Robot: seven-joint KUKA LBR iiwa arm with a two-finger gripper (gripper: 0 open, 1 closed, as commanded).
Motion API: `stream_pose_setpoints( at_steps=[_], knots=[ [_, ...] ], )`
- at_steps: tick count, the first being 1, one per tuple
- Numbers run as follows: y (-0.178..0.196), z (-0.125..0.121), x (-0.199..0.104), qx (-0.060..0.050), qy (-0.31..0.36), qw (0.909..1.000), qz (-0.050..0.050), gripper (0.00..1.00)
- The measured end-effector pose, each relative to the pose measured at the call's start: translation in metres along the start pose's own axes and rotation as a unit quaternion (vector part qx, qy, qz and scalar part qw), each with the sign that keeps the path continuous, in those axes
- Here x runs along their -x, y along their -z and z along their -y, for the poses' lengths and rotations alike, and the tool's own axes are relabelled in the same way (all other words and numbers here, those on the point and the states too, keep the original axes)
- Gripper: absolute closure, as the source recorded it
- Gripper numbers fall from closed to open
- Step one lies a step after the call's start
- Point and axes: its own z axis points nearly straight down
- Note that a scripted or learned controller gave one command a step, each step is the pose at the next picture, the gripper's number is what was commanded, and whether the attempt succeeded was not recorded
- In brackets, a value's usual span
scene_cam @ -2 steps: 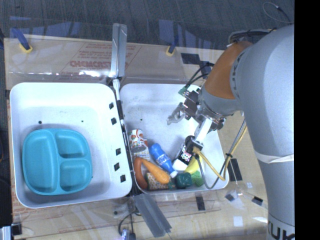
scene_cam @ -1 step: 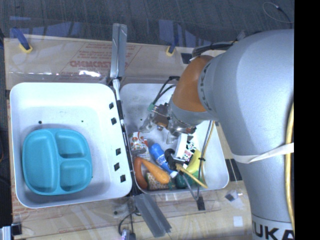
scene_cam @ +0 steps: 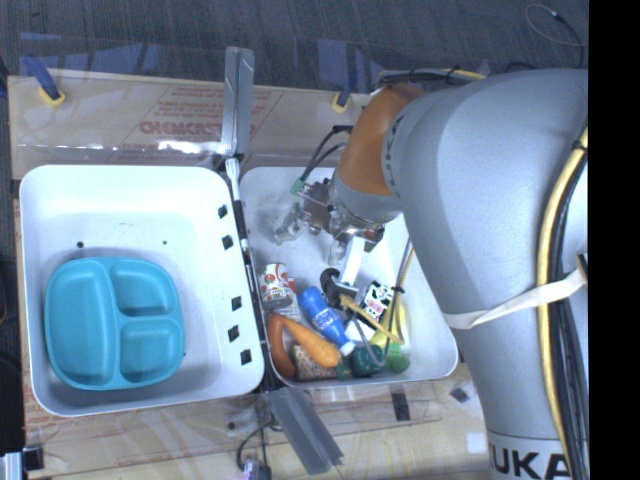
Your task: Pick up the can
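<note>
The grey arm's two-finger gripper (scene_cam: pixel 340 253) hangs over the right-hand shallow white bin (scene_cam: pixel 262 196); its grip cannot be made out. The small red-and-white metal can (scene_cam: pixel 276 286) lies by that bin's left wall, beside a blue plastic bottle (scene_cam: pixel 324 315).

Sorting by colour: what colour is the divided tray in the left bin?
Light blue tray, clear in the camera view.
</note>
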Motion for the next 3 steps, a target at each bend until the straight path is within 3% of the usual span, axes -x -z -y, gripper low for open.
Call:
stream_pose_setpoints(
  at_steps=[1,2,3],
  knots=[
    [0.010,0.000,-0.001,-0.001,0.003,1.0000,0.000,1.00],
    [0.010,0.000,-0.001,-0.001,0.003,1.0000,0.000,0.00],
    [0.040,-0.034,0.013,0.001,0.164,0.9865,0.000,0.00]
  ],
)
